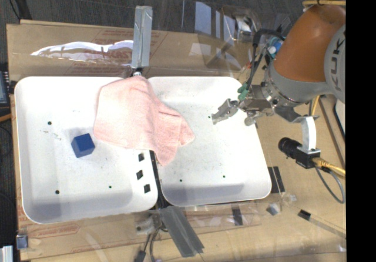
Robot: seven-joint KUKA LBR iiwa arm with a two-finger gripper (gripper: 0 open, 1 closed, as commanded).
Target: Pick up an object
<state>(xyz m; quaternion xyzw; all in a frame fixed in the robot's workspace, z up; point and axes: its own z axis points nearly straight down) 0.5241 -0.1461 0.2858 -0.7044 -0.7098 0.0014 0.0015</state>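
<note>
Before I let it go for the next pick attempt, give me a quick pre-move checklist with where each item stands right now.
1. Claw carrying nothing: ok, nothing visible between its tips.
2. Claw position: ok, over the right bin, clear of objects.
3. Pink cloth lying flat inside one bin: not ok, it drapes over the divider between both bins.
4. Blue cube reachable: ok, sits uncovered in the left bin, apart from the cloth.
5. Claw open enough to grasp: cannot tell.
</note>
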